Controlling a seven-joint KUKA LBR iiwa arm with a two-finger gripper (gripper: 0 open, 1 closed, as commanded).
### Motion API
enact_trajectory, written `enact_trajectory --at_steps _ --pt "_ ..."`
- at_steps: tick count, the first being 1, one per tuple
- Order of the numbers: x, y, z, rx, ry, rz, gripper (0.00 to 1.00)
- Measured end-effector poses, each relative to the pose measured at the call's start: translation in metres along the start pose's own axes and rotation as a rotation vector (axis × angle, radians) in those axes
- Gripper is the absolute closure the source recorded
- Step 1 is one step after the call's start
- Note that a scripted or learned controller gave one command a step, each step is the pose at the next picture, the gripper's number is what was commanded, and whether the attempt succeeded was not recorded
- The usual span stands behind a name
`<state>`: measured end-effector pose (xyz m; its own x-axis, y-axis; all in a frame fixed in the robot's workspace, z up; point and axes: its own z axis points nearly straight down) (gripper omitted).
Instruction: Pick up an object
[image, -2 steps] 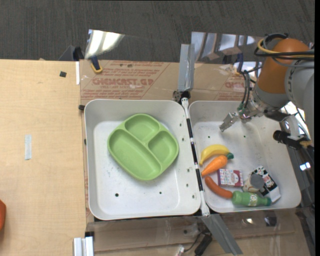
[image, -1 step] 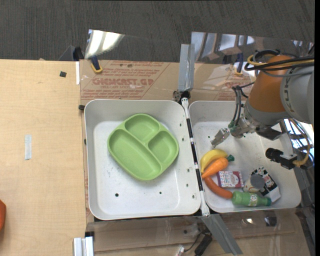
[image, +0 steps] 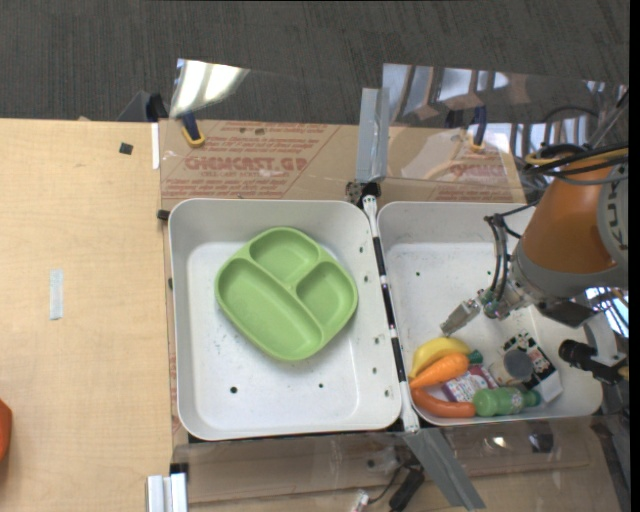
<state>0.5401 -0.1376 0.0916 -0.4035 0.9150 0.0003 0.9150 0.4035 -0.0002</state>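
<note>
Behind the arm, toys partly hidden.

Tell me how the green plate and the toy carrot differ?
The plate is light green, wide, flat and split into three compartments; the carrot is orange, slim and tapered. The plate lies alone in the left bin; the carrot sits in the right bin, packed against other toys near its front edge. Both look like plastic.
</note>
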Motion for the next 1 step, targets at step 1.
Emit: enact_trajectory --at_steps 1 --pt "0.0143 -0.0616 -0.0001 -0.002 -0.001 -0.020 0.00"
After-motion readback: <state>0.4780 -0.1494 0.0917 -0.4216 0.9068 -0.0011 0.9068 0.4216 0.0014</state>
